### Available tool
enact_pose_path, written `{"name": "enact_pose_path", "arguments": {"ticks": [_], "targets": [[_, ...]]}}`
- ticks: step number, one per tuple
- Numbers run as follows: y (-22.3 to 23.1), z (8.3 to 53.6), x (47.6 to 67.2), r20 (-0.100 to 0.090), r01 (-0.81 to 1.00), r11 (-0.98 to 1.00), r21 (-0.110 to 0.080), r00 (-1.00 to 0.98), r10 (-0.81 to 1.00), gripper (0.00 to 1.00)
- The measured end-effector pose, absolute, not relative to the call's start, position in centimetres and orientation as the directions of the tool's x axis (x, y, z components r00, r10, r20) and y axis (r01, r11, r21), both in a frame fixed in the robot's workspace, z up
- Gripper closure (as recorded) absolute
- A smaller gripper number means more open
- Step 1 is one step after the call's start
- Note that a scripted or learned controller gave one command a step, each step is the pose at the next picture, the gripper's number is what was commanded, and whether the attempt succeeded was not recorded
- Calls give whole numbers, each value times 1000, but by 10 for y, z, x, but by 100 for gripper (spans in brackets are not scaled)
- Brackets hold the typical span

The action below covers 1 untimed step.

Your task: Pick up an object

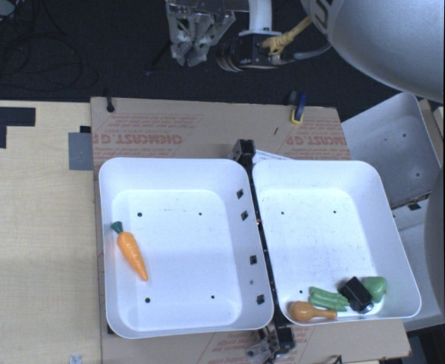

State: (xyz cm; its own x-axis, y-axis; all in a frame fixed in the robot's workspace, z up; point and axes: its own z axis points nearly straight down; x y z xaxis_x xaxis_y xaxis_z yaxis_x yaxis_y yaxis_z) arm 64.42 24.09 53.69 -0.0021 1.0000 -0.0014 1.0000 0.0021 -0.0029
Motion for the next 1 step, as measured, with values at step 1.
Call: {"name": "enact_pose_path", "arguments": {"ticks": [1], "targets": [[242,537,644,-1,1000,2,-3,-2,1000,100]]}}
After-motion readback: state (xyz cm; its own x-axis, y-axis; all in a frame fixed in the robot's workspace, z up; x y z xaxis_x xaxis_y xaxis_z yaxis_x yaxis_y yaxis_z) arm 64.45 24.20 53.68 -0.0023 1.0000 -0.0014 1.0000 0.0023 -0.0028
